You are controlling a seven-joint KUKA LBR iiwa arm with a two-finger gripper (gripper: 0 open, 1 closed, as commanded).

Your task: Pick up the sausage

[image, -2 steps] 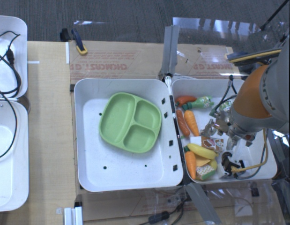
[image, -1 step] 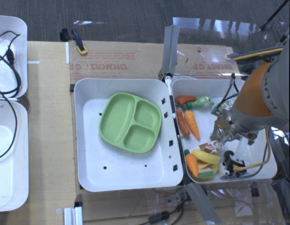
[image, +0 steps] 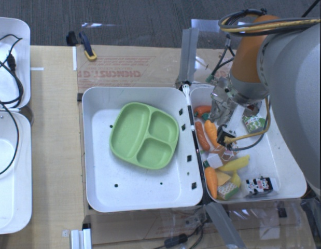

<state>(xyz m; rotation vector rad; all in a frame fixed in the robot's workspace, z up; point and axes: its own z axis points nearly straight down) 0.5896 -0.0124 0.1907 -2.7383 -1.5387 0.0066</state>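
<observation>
The sausage (image: 201, 135), a reddish-brown link, lies lengthwise near the left wall of the right bin (image: 284, 154). An orange carrot (image: 211, 134) lies right beside it. My gripper (image: 219, 119) hangs over the upper middle of that bin, just right of the sausage and above the carrot. The wrist hides the fingertips, and nothing shows between them.
A green three-compartment plate (image: 144, 135) sits in the left bin (image: 98, 180). The right bin also holds a small red piece (image: 203, 109), a green-white packet (image: 254, 123), a yellow banana (image: 234, 164), another carrot (image: 210, 181), a sandwich-like piece (image: 228, 190) and a black-white toy (image: 259, 185).
</observation>
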